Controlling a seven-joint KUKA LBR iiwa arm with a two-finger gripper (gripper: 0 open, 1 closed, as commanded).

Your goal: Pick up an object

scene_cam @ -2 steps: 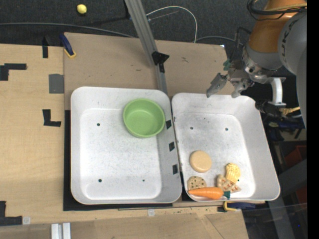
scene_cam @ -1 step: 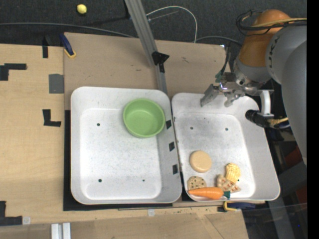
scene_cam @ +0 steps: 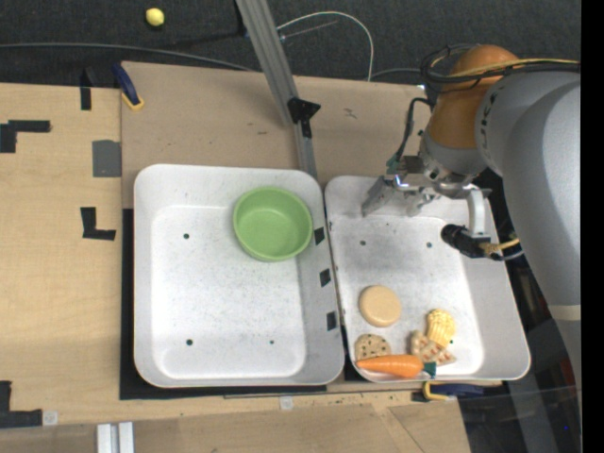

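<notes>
Wooden bench is carrying two white bins side by side, arm reaching in from the right.

Gripper is hovering over the far end of the right bin, fingers spread apart and holding nothing. Candidate objects are sitting at that bin's near end, well apart from the gripper: a tan round cookie, a waffle-textured biscuit, a yellow corn piece and an orange carrot against the near wall. Left bin is holding a green bowl, upright, near its far right corner.
</notes>
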